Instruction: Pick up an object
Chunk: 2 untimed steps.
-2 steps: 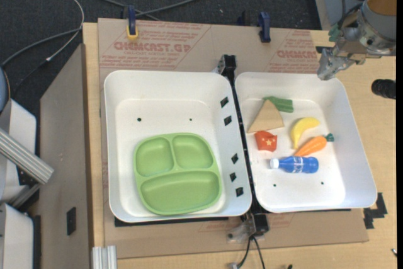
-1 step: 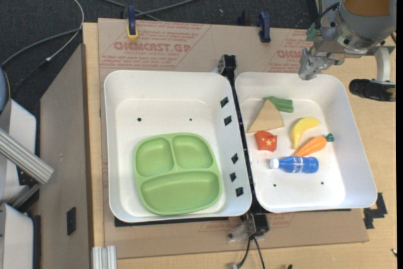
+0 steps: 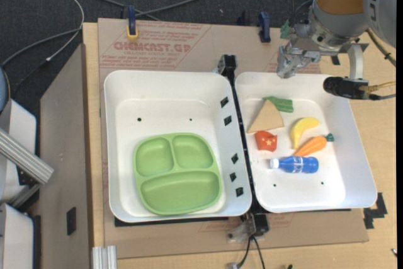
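The right bin (image 3: 352,154) holds several small toys: a tan wedge with a green end (image 3: 268,115), a yellow banana (image 3: 303,130), an orange carrot (image 3: 312,145), a red block (image 3: 266,140) and a blue bottle lying on its side (image 3: 296,164). My gripper (image 3: 288,67) hangs above the bin's far rim, up and behind the tan wedge, apart from every toy. Nothing shows between its fingers.
The left bin (image 3: 119,110) carries a green divided plate (image 3: 177,172) in its near half. A black divider with clips (image 3: 234,129) runs between the bins. A black cylinder (image 3: 345,86) juts out at the right bin's far right corner. Clamps and cables sit behind the bench.
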### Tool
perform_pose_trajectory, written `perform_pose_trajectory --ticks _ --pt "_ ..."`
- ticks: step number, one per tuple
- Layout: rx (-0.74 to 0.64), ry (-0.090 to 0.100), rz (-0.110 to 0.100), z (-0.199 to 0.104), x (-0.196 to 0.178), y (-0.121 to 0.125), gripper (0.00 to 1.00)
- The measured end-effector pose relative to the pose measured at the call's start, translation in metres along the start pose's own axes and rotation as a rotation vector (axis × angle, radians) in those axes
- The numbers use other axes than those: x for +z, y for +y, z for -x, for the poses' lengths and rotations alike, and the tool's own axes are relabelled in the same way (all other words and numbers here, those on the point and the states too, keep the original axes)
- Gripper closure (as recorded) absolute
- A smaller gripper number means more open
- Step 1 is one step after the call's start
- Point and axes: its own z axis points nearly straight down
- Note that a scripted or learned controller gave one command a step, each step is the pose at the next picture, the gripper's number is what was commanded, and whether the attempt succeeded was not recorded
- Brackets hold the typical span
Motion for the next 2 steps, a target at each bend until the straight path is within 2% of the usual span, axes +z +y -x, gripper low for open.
perform_pose_trajectory --ticks 1,2 --pt "-0.001 0.001 -0.002 -0.054 0.025 0.0 1.0" --pt "0.0 -0.001 0.004 -0.11 0.025 0.004 1.0"
